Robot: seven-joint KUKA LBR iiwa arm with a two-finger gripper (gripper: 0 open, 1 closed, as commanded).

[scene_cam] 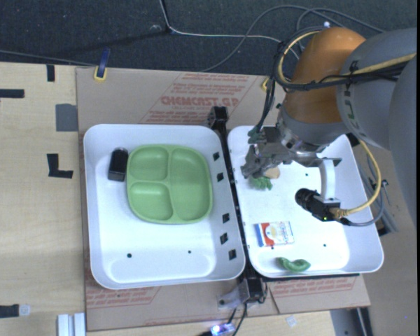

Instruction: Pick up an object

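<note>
grey arm (378,68) hides much of the right bin (350,257); end effector (260,170) over a green item (261,183), grip unclear.

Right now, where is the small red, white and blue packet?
The small red, white and blue packet lies flat in the right white bin, toward its front, just above the green curved piece and below the tool.

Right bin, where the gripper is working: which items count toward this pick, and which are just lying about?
In play:
- gripper, low in the right bin
- small green object directly under it

Lying about:
- red, white and blue packet
- green curved piece
- green divided plate, left bin
- black block touching the plate
</note>
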